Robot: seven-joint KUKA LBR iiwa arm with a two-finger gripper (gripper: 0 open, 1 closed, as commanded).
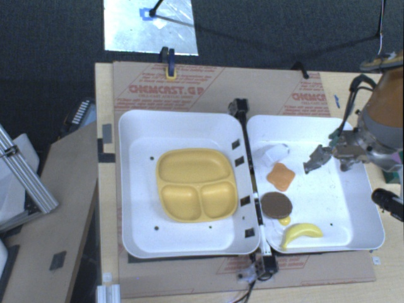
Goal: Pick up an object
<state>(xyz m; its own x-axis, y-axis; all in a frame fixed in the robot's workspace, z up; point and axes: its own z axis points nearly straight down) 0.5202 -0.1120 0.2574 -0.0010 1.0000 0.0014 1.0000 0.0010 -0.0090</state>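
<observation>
Grey metal fingers of the gripper (314,161) hang above the right bin (360,194), with nothing between them; whether they stand wide or narrow cannot be told from this angle. Just to their left on the bin floor lies an orange cracker-like piece (281,176), and beyond it a clear crumpled item (275,151). Nearer the front edge sit a brown disc (276,204), touching a small yellow bit, and a yellow banana (301,233). The left bin (136,169) holds a yellow divided tray (194,184) with three compartments.
</observation>
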